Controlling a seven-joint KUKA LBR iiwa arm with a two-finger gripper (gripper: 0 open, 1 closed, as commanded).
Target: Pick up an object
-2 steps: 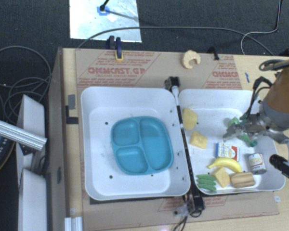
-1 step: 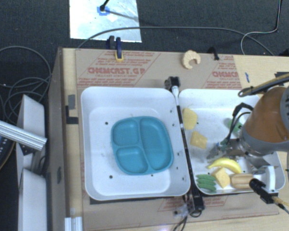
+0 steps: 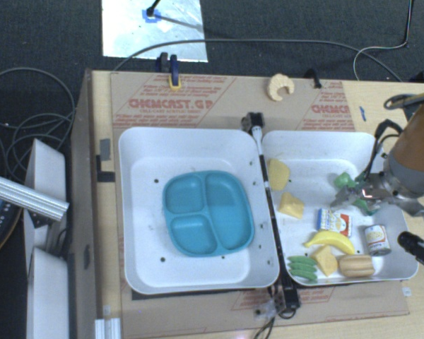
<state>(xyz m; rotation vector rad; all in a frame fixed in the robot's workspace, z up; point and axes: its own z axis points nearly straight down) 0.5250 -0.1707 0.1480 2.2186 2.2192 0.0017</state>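
Observation:
The right bin holds several toy foods. Two yellow cheese wedges lie at its left side. A white carton, a banana, a small can, a bread roll, a yellow chunk and green pea pods crowd its near half. My gripper reaches in from the right, low over the bin's right-middle. A small green object sits right at the gripper's tip; whether it is between the jaws is unclear.
The left bin holds a blue divided plate. A black divider runs between the bins. A tan croissant-shaped toy lies on the cardboard behind them. Cables trail across the floor at back and left.

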